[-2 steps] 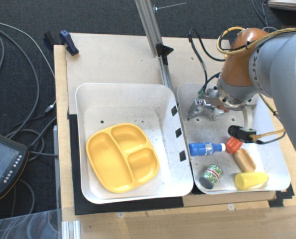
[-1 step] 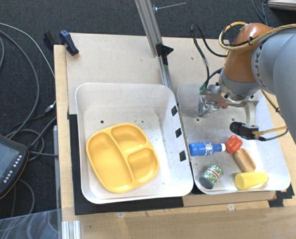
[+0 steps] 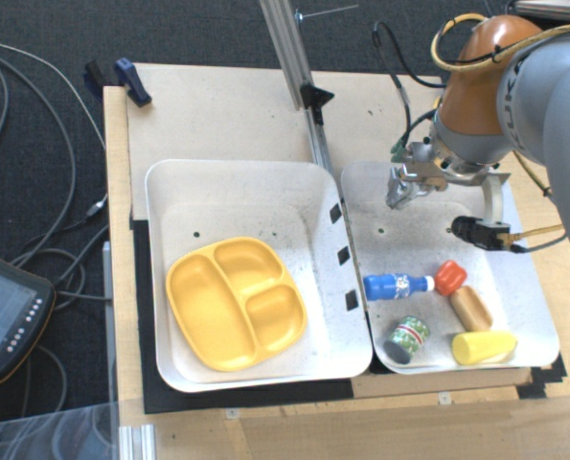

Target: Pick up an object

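My gripper point(image 3: 400, 193) hangs over the far left part of the right bin point(image 3: 524, 276), with nothing visible between its fingers. Toward the bin's near side lie a blue bottle with a white cap point(image 3: 397, 285), a small red piece point(image 3: 450, 277), a tan cylinder point(image 3: 470, 307), a yellow block point(image 3: 484, 347) and a green patterned can point(image 3: 409, 337). All of them sit well in front of the gripper, apart from it.
A yellow three-compartment plate point(image 3: 235, 301) lies in the left bin point(image 3: 170, 185). A metal pole point(image 3: 289, 36) rises slanting between the bins at the back. A black part with a cable point(image 3: 481, 232) hangs off the wrist over the right bin.
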You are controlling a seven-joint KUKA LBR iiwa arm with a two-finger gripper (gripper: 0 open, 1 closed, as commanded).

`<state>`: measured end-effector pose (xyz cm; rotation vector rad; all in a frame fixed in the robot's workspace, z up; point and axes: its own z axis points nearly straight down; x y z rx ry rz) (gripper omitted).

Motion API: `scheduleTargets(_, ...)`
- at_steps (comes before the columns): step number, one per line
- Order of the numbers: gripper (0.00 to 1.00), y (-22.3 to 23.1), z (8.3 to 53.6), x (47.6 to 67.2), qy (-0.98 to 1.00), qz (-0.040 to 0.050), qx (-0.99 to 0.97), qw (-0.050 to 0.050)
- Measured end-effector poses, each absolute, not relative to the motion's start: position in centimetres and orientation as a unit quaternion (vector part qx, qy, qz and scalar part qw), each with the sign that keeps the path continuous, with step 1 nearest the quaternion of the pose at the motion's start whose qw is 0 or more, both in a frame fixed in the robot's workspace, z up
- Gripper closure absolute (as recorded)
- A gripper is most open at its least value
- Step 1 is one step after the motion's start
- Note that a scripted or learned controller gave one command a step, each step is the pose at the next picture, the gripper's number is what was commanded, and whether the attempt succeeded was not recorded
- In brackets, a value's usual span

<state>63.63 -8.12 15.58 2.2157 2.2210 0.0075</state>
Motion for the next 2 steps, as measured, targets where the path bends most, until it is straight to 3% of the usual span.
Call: scheduleTargets(2, 1.0, -7.6, 25.8, 63.1, 0.708, 0.0025, 0.706, 0.003)
